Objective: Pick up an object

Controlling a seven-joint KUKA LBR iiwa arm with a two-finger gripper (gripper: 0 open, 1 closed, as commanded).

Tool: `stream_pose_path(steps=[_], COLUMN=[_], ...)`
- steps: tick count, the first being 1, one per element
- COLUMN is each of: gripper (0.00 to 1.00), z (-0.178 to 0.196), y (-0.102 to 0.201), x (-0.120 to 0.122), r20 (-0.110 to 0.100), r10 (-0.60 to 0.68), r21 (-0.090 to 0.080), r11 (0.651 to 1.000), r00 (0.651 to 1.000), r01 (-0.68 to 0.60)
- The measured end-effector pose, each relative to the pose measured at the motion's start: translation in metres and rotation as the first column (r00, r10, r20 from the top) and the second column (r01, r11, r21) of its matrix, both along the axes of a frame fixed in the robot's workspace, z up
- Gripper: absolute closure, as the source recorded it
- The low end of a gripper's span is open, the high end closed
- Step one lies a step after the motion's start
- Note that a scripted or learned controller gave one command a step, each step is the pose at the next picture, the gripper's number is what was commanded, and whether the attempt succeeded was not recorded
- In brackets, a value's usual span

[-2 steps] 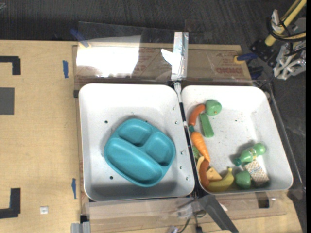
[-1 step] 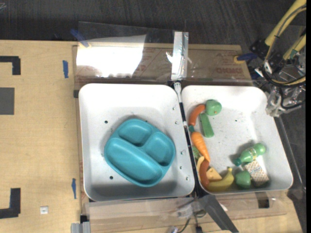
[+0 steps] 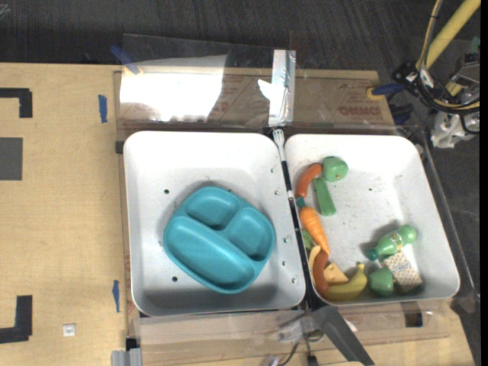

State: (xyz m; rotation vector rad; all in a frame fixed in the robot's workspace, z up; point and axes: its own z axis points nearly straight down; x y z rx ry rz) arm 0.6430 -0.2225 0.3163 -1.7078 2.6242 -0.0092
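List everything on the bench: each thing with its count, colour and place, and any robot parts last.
Shallow plastic bin: 2, white, side by side on the bench; the second is at right.
Three-compartment plastic plate: 1, teal, in the left bin.
Toy carrot: 1, orange, right bin, along its left wall.
Curved toy piece: 1, orange-red, right bin, upper left.
Toy vegetable with a round head: 1, green, beside the curved piece.
Toy banana: 1, yellow, right bin, front edge.
Small toy bottle: 1, green, right bin, lower right.
Round toy: 1, green, next to the banana.
Patterned block: 1, pale with specks, right bin's front right corner.
Hose: 1, yellow, top right, off the bench.
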Motion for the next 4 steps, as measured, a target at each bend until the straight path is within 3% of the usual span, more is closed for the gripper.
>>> stream_pose_path(steps=[1, 2, 3, 4], gripper=[1.0, 1.0, 1.0, 1.0], z=[0.011, 0.024, 0.052, 0.029], y=[0.0, 0.001, 0.007, 0.01], x=[-0.007, -0.006, 0.018, -0.007], r20=[-0.004, 0.006, -0.005, -0.008], r10=[0.573, 0.571, 0.828, 0.99], r21=[-0.003, -0.005, -0.006, -0.003], r11=[0.819, 0.821, 0.56, 0.142], r00=[0.819, 0.821, 0.56, 0.142], r01=[-0.573, -0.571, -0.828, -0.99])
